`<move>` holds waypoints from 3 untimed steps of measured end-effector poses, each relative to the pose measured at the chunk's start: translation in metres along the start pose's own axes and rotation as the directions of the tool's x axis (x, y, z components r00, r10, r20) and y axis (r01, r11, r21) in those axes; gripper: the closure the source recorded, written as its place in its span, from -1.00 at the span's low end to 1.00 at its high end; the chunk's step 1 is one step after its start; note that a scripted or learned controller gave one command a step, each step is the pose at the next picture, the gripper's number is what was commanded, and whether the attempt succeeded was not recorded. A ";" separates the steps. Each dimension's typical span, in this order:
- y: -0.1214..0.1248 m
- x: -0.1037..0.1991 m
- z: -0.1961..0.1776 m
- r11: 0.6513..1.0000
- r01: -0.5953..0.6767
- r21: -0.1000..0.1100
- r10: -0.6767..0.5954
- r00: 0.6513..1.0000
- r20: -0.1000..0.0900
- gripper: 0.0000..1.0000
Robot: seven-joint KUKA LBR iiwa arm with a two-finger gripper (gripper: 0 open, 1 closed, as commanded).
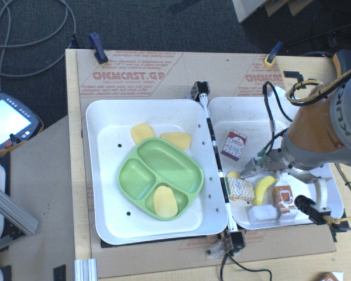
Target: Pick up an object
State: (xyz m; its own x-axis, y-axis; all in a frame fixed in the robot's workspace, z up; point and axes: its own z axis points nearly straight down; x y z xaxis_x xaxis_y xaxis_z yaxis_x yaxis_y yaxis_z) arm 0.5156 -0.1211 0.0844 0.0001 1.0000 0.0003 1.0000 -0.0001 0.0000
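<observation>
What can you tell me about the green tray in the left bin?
The green tray is a glossy, plastic-looking divided plate with rounded corners and several compartments, lying flat and turned diagonally on the left bin's floor. One pale yellow piece sits in its near compartment; two more lie at its far edge.

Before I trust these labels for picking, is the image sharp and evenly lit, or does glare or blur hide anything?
Camera view: lighting is bright and even, shadows soft; the white bins look slightly washed out; the green tray reads clearly; the small packets are too soft to read; the arm covers part of the right bin.
</observation>
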 end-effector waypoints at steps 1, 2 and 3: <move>-0.037 0.001 0.000 1.000 -0.001 0.000 0.001 1.000 0.000 -1.00; -0.036 0.000 -0.010 1.000 -0.002 -0.004 0.002 1.000 0.003 1.00; 0.012 0.067 -0.101 1.000 0.002 -0.002 -0.002 1.000 0.000 1.00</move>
State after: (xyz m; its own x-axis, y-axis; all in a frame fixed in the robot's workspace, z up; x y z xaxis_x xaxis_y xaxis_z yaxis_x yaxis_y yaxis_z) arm 0.5281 -0.0539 0.1850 -0.0019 1.0000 0.0006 1.0000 0.0019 0.0015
